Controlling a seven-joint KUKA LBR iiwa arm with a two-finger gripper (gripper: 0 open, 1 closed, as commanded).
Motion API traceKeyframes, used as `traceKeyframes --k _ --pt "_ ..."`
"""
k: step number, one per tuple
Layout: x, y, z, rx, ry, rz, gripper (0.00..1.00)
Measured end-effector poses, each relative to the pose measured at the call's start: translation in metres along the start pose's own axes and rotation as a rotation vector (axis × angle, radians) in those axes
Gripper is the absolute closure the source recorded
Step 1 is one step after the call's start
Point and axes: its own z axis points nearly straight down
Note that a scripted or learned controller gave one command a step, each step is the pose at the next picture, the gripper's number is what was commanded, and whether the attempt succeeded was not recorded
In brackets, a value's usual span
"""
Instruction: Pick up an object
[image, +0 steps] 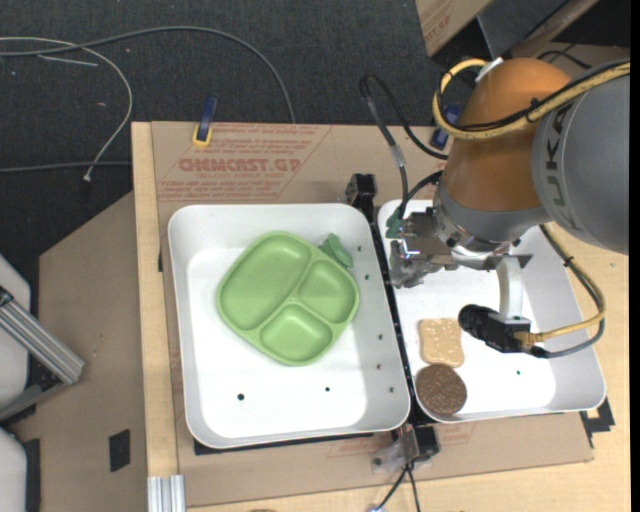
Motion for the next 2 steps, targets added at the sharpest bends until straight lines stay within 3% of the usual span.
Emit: traceKeyframes --k 1,2 --pt "0.0482 -0.0109 0.0075 0.004 0.001 0.001 1.00" --pt "0.0453 -0.0104 0.0071 0.003 0.000 0.005 0.00"
